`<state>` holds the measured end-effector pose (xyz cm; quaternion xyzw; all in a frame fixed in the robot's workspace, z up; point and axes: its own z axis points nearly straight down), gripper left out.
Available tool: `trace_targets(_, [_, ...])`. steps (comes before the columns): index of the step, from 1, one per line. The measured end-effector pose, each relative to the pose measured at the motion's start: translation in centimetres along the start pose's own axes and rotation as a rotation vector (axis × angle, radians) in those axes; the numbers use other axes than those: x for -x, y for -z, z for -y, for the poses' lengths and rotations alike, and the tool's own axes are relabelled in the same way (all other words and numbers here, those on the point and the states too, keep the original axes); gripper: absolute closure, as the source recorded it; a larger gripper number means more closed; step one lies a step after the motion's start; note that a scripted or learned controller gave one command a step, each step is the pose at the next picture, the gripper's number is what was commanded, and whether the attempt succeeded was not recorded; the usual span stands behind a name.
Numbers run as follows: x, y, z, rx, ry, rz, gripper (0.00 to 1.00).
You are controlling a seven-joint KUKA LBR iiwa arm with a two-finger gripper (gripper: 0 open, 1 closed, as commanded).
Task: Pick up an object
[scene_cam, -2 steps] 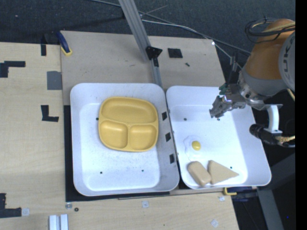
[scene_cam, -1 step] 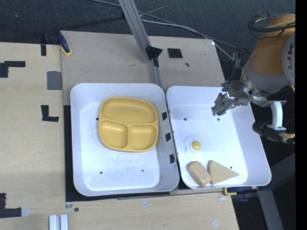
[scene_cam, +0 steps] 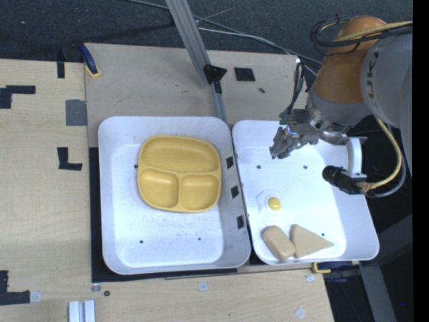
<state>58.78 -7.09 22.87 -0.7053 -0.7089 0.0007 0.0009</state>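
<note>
Gripper (scene_cam: 281, 146) hangs over the right bin's (scene_cam: 335, 200) far edge; how wide it stands cannot be told. Near that bin's front edge lie a tan roll (scene_cam: 277, 242), a wedge (scene_cam: 310, 240) and a small yellow piece (scene_cam: 273, 203).

Even, fairly bright overhead light washes the white bins (scene_cam: 305, 180) nearly to glare, shadows under the yellow tray (scene_cam: 179, 173) stay soft and faint, and the whole frame looks slightly grainy and soft.
</note>
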Motion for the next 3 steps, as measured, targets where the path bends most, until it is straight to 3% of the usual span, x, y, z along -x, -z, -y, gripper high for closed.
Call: trace_targets(3, [-14.9,-1.1,-3.5,0.000,0.001,0.000,1.00])
